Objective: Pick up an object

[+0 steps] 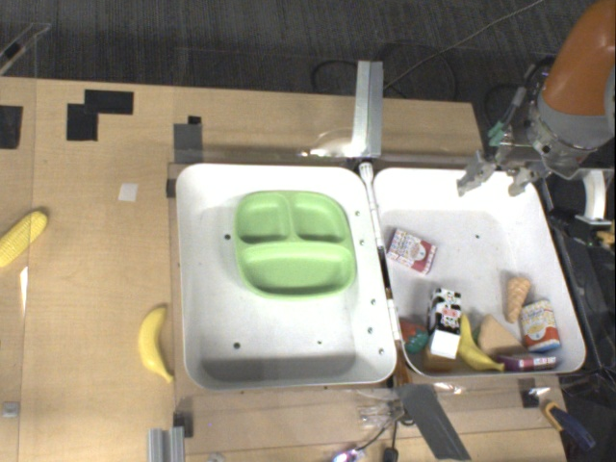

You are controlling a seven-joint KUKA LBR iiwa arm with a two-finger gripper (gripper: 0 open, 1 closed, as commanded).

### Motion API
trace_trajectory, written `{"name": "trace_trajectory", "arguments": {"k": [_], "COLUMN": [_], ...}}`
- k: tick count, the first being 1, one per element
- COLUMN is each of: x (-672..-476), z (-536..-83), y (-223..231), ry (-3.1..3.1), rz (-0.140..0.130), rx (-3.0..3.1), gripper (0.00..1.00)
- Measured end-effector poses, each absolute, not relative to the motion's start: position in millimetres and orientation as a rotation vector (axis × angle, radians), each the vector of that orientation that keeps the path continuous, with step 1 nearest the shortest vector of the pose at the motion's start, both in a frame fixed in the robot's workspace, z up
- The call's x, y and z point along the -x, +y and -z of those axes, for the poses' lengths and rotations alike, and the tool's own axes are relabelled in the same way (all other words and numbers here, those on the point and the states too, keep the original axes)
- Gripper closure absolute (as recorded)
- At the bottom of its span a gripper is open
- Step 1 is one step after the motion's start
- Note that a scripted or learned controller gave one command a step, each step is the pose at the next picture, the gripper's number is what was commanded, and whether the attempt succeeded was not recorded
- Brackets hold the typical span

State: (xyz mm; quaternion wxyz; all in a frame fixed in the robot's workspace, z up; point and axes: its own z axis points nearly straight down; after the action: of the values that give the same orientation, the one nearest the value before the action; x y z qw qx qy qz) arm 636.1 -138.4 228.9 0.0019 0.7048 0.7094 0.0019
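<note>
My gripper [498, 181] hangs over the far edge of the right bin [481, 227], its two fingers spread apart with nothing between them. Below it in that bin lie a small pink and white carton [412, 251], a black and white cow-patterned box [445, 310], a banana [473, 346], an ice cream cone [517, 297], a red and white can [540, 323], a tan wedge [495, 334] and a purple bar [526, 361]. All of them lie nearer the camera than the gripper.
The left bin [197, 258] holds a green divided plate [293, 241]. On the bench to the left lie a second banana [154, 342] and a corn cob [21, 238]. A metal post [369, 109] stands behind the bins' shared wall.
</note>
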Motion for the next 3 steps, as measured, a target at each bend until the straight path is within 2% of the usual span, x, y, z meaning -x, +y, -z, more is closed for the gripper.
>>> {"name": "trace_trajectory", "arguments": {"k": [1,2,3], "x": [-604.0,-561.1,-540.8], "z": [-124,-125,-91], "y": [-93,-89,-88], "ry": [2.241,2.126,2.431], "rz": [-0.004,-0.005,-0.016], "rx": [-2.199,-2.31,-1.971], "gripper": [0.0,0.0,0.0]}}
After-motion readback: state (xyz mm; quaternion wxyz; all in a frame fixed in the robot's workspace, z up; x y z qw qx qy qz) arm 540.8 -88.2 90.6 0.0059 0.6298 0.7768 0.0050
